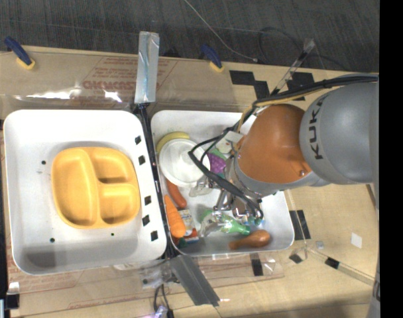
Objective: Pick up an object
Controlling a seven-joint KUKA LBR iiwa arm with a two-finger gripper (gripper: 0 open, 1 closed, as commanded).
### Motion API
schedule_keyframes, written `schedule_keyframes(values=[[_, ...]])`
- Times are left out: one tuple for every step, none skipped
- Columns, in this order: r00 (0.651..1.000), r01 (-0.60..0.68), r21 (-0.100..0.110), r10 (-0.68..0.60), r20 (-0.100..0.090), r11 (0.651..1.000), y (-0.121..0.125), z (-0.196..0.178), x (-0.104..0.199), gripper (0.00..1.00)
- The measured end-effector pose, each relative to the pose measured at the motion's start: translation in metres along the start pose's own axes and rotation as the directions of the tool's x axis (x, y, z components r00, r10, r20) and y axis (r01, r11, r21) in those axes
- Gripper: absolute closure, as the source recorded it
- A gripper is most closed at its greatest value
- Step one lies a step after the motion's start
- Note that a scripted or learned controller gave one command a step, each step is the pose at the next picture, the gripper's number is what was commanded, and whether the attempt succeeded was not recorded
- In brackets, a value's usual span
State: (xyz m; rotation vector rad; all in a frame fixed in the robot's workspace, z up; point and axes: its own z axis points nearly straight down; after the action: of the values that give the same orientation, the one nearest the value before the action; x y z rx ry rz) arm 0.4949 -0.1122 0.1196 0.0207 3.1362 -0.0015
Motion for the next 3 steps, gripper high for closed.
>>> schedule_keyframes(values=[[0.991,-0.134,0.001,0.134,-0.009,0.991,0.002,0.023,-0.009,0.00],[0.992,-0.126,0.000,0.126,-0.006,0.992,0.004,0.012,-0.011,1.00],[0.993,0.121,-0.001,-0.121,-0.003,0.993,-0.022,-0.011,-0.041,1.00]])
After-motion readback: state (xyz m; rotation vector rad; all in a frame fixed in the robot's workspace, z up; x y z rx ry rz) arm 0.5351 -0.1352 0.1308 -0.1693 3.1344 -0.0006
